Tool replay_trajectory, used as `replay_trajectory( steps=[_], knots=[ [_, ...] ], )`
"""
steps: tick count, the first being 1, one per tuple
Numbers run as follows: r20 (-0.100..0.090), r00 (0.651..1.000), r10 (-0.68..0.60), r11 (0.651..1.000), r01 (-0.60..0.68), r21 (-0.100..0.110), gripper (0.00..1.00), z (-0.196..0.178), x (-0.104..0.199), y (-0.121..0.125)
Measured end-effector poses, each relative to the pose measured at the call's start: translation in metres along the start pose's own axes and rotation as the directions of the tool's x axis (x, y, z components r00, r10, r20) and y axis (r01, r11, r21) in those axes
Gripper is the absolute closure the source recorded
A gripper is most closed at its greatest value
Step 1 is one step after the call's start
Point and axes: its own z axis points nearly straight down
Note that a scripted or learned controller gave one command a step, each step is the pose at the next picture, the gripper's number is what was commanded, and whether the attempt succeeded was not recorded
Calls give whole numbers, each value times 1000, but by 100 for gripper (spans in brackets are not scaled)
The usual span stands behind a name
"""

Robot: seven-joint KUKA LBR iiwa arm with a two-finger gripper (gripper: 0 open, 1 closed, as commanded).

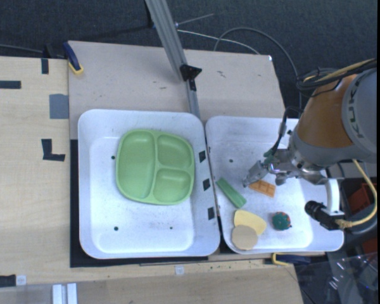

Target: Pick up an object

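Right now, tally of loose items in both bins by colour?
Green: 3 — divided plate in the left bin; stick and small round piece in the right bin
Orange: 1 — block by the gripper
Yellow: 1 — wedge
Tan: 1 — disc
Total: 6

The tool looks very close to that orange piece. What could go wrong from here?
1. The tool sits at the edge of the orange piece, not squarely over it, so a grab might nudge it aside.
2. The green stick lies just beside them; a sideways push could knock it.
3. The yellow piece rests against the tan disc near the bin's front wall, awkward to reach later.
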Motion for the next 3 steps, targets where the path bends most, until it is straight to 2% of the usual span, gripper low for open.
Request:
replay_trajectory(
  steps=[1, 2, 3],
  knots=[
    [0, 1000, 0, 1000, 0, 0, 0, 50, -3, 7],
    [-1, 1000, -2, 1000, 2, -3, 100, 37, -2, 8],
    [1, 1000, 0, 1000, 0, -10, 100, -22, 3, 2]
  ],
)
